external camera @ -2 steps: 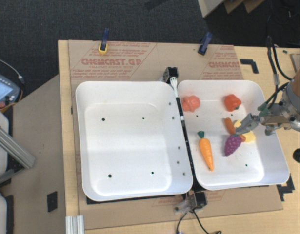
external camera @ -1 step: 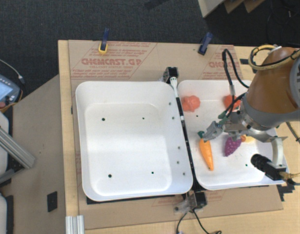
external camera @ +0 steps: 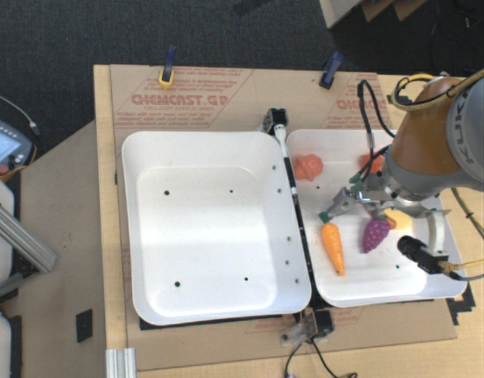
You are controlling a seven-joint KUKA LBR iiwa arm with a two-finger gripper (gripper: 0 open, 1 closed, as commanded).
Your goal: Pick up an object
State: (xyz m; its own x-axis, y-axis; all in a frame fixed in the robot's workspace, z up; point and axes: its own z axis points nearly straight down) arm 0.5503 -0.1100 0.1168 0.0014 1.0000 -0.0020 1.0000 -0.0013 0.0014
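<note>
The right bin (external camera: 367, 290) holds a carrot (external camera: 333, 247) and, beside it, purple grapes (external camera: 375, 234). Above these, the gripper (external camera: 345, 204) hangs with fingers spread, gripping nothing, its tips just above the carrot. Farther back lies a pink object (external camera: 308, 166). The left bin (external camera: 202, 227) adjoins.

From my feed I see the counter (external camera: 226, 93) covered by a cardboard sheet printed in red letters, held at its far edge by a yellow clamp (external camera: 168, 74) and a blue clamp (external camera: 331, 69). Two white bins sit on it side by side, the left bin (external camera: 206, 219) touching the right bin (external camera: 383, 286) along a black strip, with a small black clip (external camera: 275, 120) at the far end of that seam and another clip (external camera: 314, 324) at the near end. Dark carpet (external camera: 108, 14) lies beyond the counter.
</note>
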